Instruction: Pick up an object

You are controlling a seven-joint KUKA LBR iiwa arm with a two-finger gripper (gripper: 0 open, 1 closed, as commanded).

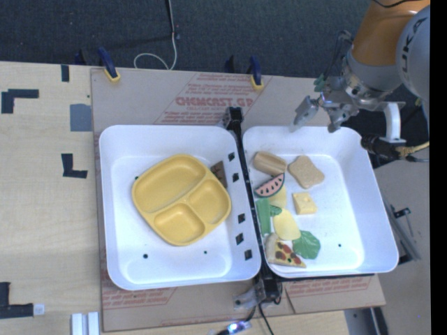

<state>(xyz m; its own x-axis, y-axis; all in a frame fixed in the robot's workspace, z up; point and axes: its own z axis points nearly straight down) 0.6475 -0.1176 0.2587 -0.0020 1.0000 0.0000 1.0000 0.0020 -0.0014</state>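
Objects: toy foods lie in the right bin (363, 215) — bread slice (306, 171), bread roll (269, 162), watermelon wedge (269, 185), cheese cube (304, 203), pizza slice (285, 254), green leaf (307, 245).
Neighbours: the pieces crowd the bin's left half, several touching; the bread slice and cheese cube sit apart.
Left bin (115, 187): holds a yellow divided tray (181, 198).
Gripper (320, 114): above the right bin's far rim, fingers spread, nothing between them.
Arm: enters from upper right, tilted down-left.
Surface: cardboard sheet (202, 100) clamped on a wooden bench (42, 208).
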